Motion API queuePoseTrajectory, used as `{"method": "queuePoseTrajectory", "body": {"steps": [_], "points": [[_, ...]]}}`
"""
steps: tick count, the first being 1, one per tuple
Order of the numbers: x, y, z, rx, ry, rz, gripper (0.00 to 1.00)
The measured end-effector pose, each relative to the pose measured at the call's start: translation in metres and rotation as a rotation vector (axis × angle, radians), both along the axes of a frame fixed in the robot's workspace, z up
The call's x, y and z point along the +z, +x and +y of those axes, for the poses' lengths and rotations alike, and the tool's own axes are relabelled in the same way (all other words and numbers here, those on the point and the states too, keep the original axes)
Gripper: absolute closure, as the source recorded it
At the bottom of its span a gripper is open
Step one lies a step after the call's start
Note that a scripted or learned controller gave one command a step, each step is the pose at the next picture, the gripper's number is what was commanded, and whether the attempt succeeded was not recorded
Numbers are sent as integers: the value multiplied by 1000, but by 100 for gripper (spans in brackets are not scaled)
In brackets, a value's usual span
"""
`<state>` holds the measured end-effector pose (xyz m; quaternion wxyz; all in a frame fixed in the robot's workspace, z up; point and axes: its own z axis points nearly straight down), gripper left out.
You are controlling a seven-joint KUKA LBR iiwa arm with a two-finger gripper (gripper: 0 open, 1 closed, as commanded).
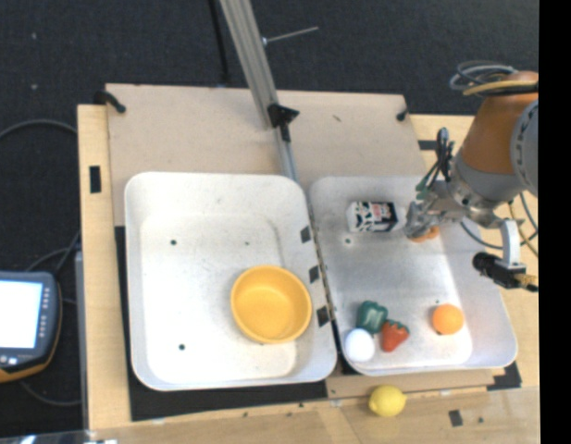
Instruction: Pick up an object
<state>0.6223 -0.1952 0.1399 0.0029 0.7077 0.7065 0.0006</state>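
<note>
You saw a tan bench (202,128) standing on a dark carpeted floor (100,26), with black brackets at its far corners. Two shallow white bins lay side by side on it, meeting along a central seam.

The left bin (174,220) carried a yellow bowl (271,303), upright, toward its near right corner. The rest of its floor showed small dark specks.

The right bin (479,340) carried several objects. A small black-and-white can (372,215) lay on its side near the far edge. An orange ball (446,319) sat toward the near right corner. A green piece (370,315), a red piece (393,336) and a white ball (359,345) clustered at the near left corner, touching or nearly so. A yellow lemon (387,400) rested outside the bins, on the bench's near edge just beyond the right bin.

The arm entered from the right, and the gripper (421,225) stood low over the far part of the right bin, just right of the can. A small orange item (425,234) showed at its tip; you could not tell whether the fingers were closed on it, nor how wide they stood.

A slanted aluminium rail (253,49) crossed the bench's far edge down to the seam. A tablet-like screen (17,317) sat off the left edge, with cables on the floor.
</note>
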Motion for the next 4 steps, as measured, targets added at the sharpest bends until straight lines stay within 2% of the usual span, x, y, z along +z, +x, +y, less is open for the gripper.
{"method": "queuePoseTrajectory", "body": {"steps": [1, 2, 3, 4], "points": [[60, 11, -2, 5, 2, -4, 100], [120, 10, -1, 5, 2, 3, 100], [158, 10, -2, 7, 2, 3, 100], [161, 11, 44, 4, 2, 4, 100]]}}
